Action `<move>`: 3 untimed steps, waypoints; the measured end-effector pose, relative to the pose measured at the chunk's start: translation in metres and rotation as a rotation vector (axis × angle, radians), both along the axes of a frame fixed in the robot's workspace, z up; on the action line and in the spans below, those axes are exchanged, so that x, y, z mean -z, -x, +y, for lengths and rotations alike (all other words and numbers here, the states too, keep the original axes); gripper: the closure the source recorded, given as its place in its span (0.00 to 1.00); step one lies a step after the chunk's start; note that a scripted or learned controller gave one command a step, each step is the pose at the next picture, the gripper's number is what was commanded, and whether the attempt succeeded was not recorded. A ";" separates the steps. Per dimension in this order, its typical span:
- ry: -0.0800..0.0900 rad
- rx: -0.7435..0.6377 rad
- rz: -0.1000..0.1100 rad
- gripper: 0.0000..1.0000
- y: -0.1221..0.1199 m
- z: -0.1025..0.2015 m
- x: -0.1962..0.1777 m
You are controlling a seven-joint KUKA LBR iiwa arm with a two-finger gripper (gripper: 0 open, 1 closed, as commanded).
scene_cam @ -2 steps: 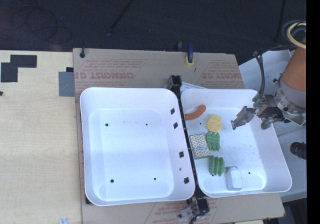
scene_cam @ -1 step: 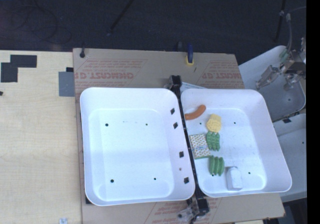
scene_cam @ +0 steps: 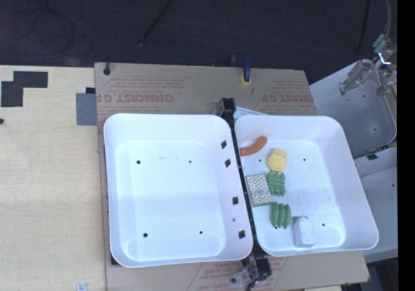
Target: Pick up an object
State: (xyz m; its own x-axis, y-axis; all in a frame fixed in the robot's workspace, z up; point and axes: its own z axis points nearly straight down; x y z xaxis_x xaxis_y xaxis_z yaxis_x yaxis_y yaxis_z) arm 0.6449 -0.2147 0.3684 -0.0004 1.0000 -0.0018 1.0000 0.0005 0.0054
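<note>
The right bin (scene_cam: 353,173) holds several small objects along its left side. An orange sausage-shaped piece (scene_cam: 253,146) lies near the far left corner. Beside it rests a yellow knobbly piece (scene_cam: 277,159). Below that sits a green ridged piece (scene_cam: 277,183), touching a flat patterned packet (scene_cam: 257,188) that leans against the bin's left wall. A second green piece (scene_cam: 281,214) lies closer to the front, with a white block (scene_cam: 303,231) to its right near the front wall.
The left bin (scene_cam: 117,173) stands next to the right one, joined by a black divider with clips (scene_cam: 235,173). Both rest on a cardboard sheet (scene_cam: 162,92). A grey metal plate and bracket (scene_cam: 360,85) lie beyond the right bin's far corner.
</note>
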 end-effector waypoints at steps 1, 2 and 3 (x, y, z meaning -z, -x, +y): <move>0.003 0.000 -0.009 0.00 0.075 0.016 -0.135; -0.004 -0.009 0.004 0.00 -0.002 0.095 -0.157; 0.001 0.006 0.008 0.00 0.002 0.012 -0.169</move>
State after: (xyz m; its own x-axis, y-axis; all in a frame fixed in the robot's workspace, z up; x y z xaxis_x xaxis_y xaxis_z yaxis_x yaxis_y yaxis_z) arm 0.6430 -0.2028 0.5375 0.0055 1.0000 -0.0027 1.0000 -0.0055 -0.0028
